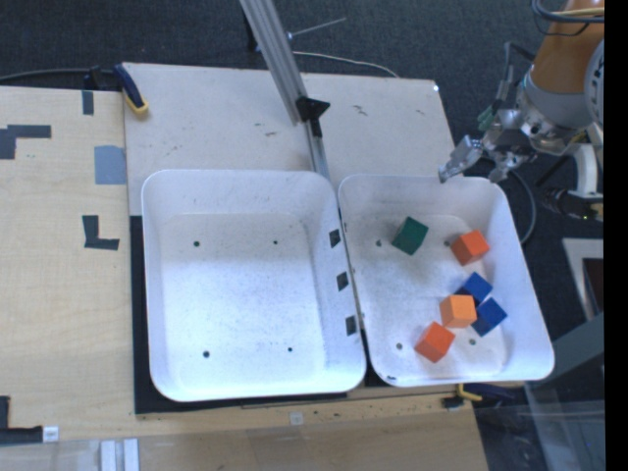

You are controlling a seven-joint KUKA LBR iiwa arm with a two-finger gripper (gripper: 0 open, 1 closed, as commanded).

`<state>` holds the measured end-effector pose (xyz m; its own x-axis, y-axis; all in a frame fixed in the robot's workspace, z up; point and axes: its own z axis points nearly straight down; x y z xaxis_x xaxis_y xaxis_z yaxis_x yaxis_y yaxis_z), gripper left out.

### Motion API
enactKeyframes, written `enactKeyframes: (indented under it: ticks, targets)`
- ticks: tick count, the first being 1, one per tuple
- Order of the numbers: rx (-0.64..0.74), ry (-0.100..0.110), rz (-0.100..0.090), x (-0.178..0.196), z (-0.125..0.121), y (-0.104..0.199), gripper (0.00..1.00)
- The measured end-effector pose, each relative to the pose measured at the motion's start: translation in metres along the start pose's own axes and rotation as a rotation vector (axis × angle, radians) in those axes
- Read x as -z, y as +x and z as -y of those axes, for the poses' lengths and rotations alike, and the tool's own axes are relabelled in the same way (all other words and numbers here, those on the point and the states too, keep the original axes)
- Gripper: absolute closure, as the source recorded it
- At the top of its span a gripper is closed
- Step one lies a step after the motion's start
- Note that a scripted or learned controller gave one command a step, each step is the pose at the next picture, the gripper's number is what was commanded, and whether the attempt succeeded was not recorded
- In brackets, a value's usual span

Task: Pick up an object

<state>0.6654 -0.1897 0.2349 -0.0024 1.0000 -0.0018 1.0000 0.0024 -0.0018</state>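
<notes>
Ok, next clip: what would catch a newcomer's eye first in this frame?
Probably the cluster of coloured blocks in the right bin: a green block alone near the middle, an orange block beside it, and further orange and blue ones bunched toward the near right corner. Next, the gripper hanging over that bin's far right edge, holding nothing, apart from all the blocks. The left bin sits alongside.
</notes>
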Motion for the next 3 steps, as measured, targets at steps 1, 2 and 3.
enactKeyframes:
  ticks: [1,2,3]
  targets:
    - [0.002,0.006,-0.003,-0.112,-0.015,0.055,0.0]
    - [-0.003,0.006,-0.002,-0.146,0.026,0.045,0.0]
    - [0.001,0.001,-0.002,-0.134,0.024,0.046,1.0]
